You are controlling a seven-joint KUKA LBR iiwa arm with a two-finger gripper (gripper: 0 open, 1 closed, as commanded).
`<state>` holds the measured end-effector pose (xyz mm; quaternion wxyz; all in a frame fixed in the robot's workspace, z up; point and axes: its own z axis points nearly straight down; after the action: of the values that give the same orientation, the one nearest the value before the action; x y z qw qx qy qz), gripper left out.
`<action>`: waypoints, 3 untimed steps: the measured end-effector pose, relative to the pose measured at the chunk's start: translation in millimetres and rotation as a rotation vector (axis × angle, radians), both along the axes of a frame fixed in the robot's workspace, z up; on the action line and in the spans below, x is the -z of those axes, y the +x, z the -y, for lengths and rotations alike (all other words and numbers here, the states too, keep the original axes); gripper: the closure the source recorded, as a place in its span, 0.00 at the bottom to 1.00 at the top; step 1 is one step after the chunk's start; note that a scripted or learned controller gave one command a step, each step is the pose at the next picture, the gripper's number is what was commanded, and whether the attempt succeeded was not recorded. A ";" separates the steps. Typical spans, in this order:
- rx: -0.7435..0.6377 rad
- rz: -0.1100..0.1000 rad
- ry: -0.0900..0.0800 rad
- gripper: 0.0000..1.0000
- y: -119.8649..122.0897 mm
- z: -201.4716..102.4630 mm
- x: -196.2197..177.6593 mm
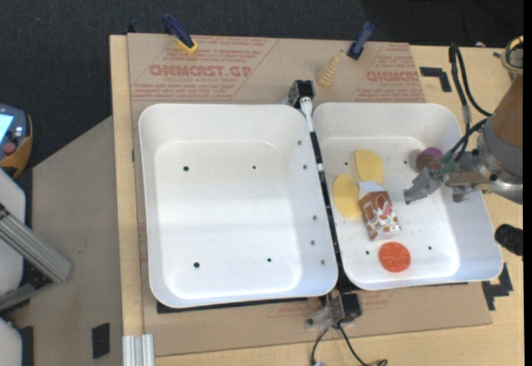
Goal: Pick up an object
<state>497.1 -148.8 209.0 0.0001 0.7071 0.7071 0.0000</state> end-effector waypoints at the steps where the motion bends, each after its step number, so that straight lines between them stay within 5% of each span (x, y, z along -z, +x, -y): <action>1: 0.000 -0.006 0.004 0.00 -19.8 -41.3 130.3; 2: -0.005 0.006 0.000 0.00 58.4 -53.7 123.7; 3: 0.000 0.005 -0.001 1.00 56.2 -51.8 112.5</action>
<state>553.4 -97.0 96.5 0.0023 0.7071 0.7071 0.0015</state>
